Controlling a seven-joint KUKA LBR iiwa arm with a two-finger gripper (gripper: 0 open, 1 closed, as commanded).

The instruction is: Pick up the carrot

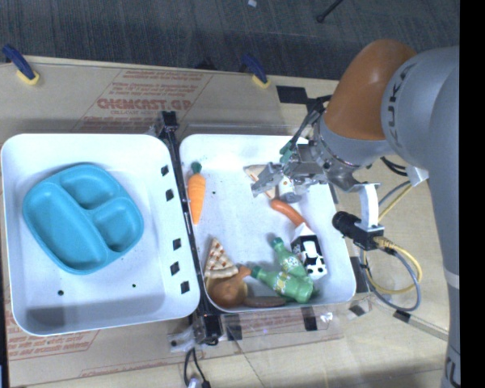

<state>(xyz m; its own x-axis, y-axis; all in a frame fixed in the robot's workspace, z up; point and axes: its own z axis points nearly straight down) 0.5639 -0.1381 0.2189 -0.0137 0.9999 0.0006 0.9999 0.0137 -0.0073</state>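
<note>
Smooth white bin (226, 148), tapered orange carrot (196, 196) by wall, hand (268, 179) open, nothing held

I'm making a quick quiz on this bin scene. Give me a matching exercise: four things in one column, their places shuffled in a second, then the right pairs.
Things:
1. carrot
2. blue tray
3. green bottle
4. gripper

Places:
A. in the left bin
B. near the right bin's front edge
C. by the right bin's left wall
D. above the right bin's middle, away from the carrot

Pairs: 1-C, 2-A, 3-B, 4-D
</note>
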